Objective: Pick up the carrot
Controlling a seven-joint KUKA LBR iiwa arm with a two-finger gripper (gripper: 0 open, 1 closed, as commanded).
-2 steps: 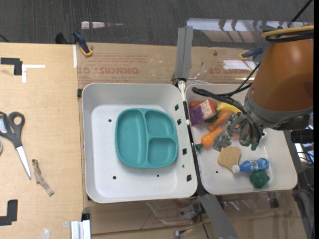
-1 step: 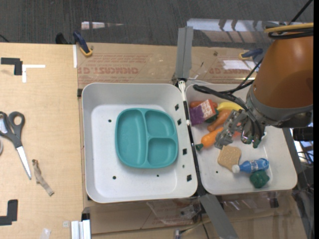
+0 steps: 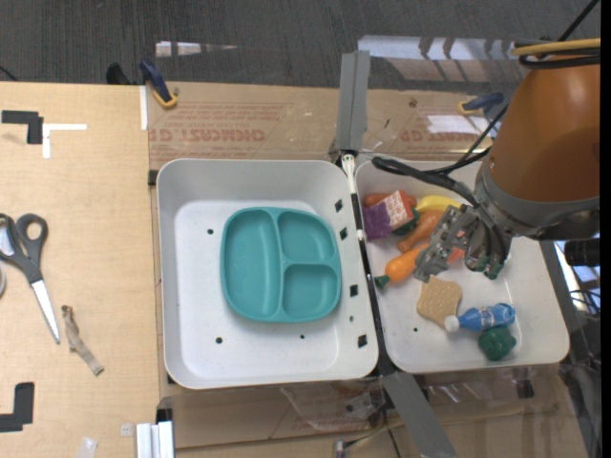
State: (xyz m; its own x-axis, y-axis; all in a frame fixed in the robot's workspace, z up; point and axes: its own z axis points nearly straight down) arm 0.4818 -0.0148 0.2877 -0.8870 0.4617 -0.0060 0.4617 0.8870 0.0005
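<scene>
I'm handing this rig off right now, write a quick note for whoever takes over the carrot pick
Gripper: low inside the right bin, right over the pile of items; fingers too cluttered to read.
Carrot: lying in the right bin, just left of the gripper, beside the purple item and above the slice of bread. It appears to rest on the bin floor, not lifted.
Also in that bin: a blue bottle, a green item. The left bin holds a teal divided plate.
Done: arm brought down near the carrot.
Left: confirm a grasp on the carrot and lift it.
</scene>
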